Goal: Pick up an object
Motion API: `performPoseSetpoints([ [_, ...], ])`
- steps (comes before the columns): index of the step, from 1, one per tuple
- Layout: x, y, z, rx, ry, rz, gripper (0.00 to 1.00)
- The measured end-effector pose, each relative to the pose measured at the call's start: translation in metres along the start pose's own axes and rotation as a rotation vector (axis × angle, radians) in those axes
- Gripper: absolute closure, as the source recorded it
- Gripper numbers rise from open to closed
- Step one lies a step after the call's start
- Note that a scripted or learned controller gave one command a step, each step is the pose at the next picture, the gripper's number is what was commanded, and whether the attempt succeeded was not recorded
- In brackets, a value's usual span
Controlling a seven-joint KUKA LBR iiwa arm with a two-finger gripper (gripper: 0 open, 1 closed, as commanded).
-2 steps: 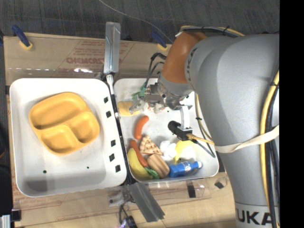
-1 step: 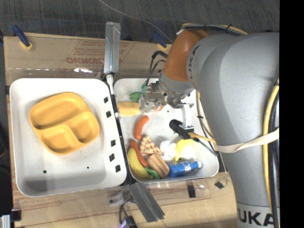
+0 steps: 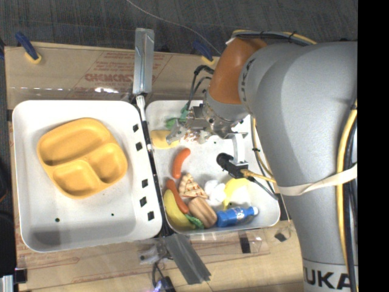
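In the right bin (image 3: 267, 215), the carrot (image 3: 180, 162) lies near-upright, tip down-left; tool (image 3: 193, 121) grip unclear.

Top-down slant view. L bin (image 3: 36, 224): yellow divided tray (image 3: 82, 156), lying flat. R bin (image 3: 159, 111): arm (image 3: 292, 102) reaching in from the right, gripper (image 3: 191, 125) low at the far end nr a pale yellow item (image 3: 159, 139). Near end holds a pile: orange carrot (image 3: 180, 162), banana (image 3: 173, 212), pizza slice (image 3: 192, 188), bread roll (image 3: 203, 212), blue bottle (image 3: 236, 215), white & yellow pieces.
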State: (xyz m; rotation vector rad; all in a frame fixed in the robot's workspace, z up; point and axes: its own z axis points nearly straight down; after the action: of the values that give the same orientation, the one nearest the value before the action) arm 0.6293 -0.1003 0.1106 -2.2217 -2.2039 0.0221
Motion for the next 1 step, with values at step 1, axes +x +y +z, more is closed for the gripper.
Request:
performPoseSetpoints([
  [1,0.0064,-0.0651,0.0218,-0.012,0.002,-0.195,0.0],
])
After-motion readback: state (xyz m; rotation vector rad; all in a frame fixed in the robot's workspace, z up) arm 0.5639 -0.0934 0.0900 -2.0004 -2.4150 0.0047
